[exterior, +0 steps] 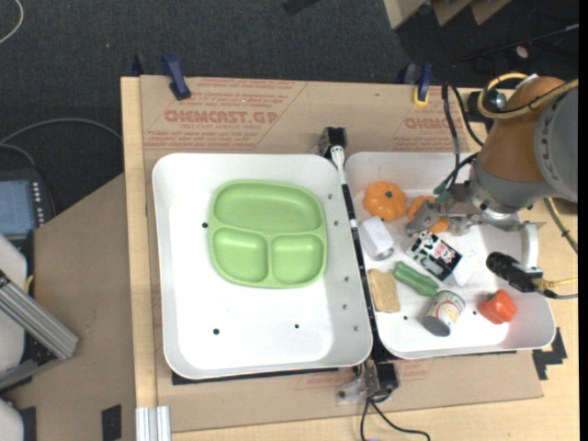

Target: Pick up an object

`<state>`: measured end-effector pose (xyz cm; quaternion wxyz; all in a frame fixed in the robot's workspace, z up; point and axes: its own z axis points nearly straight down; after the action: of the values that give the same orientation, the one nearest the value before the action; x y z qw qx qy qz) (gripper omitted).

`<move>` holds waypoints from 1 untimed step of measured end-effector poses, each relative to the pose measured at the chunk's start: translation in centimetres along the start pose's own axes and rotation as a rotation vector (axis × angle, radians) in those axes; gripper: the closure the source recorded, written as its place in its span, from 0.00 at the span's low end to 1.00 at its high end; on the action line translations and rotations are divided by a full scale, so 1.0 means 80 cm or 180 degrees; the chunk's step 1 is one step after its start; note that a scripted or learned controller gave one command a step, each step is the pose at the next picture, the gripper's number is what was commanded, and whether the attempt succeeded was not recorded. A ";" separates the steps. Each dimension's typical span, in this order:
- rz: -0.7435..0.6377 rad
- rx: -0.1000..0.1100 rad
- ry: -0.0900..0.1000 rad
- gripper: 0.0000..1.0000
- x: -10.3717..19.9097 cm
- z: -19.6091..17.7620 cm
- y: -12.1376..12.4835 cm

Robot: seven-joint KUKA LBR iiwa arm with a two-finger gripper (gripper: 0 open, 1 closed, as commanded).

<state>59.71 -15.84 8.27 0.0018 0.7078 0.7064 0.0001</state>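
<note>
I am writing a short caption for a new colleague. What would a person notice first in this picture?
First comes the green divided plate, lying alone in the left bin. Next is the crowded right bin, with an orange pumpkin near its far left corner and a small can near its front edge. The grey and orange arm reaches in above that bin.

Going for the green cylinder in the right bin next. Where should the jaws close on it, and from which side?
Grip the green cylinder at its middle, coming straight down, jaws set across its narrow width. It lies flat and slanted, upper left to lower right. The tan block sits close on its left and the small can by its lower end, so the ends look crowded; the middle seems the safer hold.
</note>
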 end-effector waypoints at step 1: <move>0.0010 0.0023 0.0008 0.00 -0.021 -0.003 -0.101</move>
<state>51.61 -17.47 8.49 -0.0017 0.7090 0.7052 -0.0016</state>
